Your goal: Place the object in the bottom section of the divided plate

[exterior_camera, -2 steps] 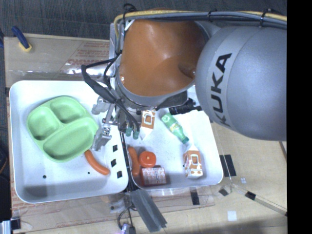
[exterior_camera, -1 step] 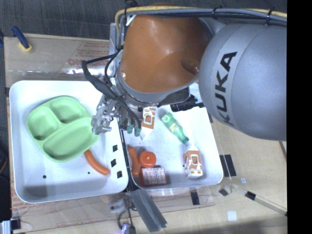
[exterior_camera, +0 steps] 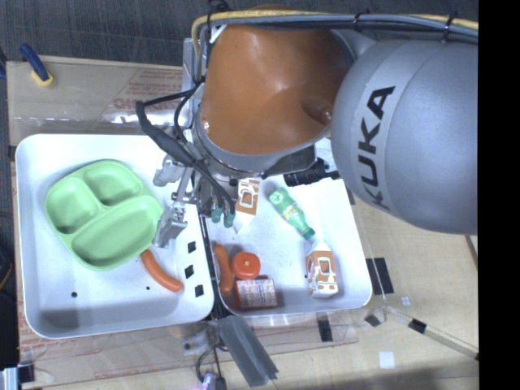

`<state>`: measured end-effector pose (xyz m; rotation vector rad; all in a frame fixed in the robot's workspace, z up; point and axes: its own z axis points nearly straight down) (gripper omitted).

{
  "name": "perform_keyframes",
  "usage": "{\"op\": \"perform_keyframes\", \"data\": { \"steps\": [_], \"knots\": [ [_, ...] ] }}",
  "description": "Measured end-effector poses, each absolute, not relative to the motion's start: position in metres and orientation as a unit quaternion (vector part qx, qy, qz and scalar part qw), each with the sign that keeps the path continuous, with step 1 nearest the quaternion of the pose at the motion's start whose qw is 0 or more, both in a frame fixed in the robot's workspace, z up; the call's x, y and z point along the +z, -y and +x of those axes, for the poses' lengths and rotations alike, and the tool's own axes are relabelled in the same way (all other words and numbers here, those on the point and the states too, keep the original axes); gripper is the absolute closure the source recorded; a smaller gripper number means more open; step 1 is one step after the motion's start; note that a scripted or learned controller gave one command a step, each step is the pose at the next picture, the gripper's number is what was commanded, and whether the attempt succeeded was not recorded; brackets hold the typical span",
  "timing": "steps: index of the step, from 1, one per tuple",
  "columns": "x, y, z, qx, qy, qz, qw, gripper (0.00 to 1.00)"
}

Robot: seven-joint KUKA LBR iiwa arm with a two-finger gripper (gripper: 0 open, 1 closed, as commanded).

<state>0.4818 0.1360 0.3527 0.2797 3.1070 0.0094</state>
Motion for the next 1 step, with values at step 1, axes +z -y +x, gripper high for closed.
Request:
{"op": "perform_keyframes", "data": {
  "steps": [1],
  "knots": [
    [0.3635,-0.1373,0.4827,0.0035,-0.996,0.087,0.013,1.00]
  ]
}}
